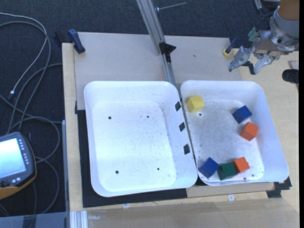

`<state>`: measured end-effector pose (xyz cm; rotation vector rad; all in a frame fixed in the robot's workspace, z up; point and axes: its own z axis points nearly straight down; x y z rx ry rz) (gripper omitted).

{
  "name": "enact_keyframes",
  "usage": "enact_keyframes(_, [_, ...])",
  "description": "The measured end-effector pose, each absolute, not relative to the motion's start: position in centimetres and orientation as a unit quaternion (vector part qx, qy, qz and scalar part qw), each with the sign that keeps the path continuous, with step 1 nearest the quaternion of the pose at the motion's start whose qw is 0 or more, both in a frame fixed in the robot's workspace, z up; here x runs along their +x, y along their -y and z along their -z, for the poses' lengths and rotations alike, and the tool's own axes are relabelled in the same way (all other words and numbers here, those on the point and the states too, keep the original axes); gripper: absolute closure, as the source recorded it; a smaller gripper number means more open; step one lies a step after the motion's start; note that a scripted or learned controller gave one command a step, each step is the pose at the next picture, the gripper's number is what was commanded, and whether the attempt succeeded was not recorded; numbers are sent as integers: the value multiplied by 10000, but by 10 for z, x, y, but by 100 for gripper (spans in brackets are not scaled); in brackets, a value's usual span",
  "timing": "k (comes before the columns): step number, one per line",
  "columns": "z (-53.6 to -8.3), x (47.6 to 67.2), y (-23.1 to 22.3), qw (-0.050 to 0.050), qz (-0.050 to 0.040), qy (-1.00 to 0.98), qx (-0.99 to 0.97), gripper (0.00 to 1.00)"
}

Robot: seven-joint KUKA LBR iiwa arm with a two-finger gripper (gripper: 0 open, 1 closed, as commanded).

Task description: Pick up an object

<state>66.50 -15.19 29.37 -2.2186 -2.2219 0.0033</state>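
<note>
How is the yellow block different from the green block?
The yellow block is bright yellow; the green block is dark green. The yellow block sits alone near the top left of the right bin; the green block sits at the bottom edge. The yellow block touches nothing, while the green block is squeezed between a blue block and an orange block. Both are small cubes in the same bin.

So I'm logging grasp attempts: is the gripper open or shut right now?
Open: the gripper hangs above the right bin's far rim, its fingers apart with nothing between them.
</note>
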Motion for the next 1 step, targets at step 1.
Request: enact_keyframes(1, [-190,677,207,39,-32,7060,-7082,0])
